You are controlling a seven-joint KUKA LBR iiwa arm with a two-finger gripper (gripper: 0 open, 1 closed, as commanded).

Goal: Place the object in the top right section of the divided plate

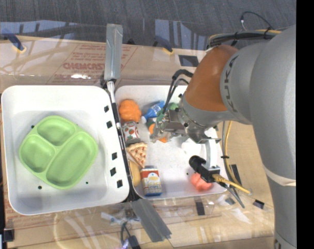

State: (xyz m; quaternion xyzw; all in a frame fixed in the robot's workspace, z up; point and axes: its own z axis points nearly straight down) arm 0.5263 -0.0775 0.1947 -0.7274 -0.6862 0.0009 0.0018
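Cardboard-covered worktop (68, 61), grey carpet (68, 4) beyond. Green divided plate (58, 152) in a white bin (12, 113); right of it, the pincer (162, 131), open or closed unclear.

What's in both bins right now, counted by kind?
Divided plate: 1
Packaged goods: 2, can and carton
Loose food: 2, orange and pizza slice
Unidentified: 2, blue piece, pink piece
Total: 7 clearly seen; more may sit under the gripper.

- A light green divided plate (68, 162) lies flat, all sections bare, in the middle of the left white bin (11, 102).
- Its large section faces 4 o'clock, with the smaller ones at 12 and 9 o'clock.
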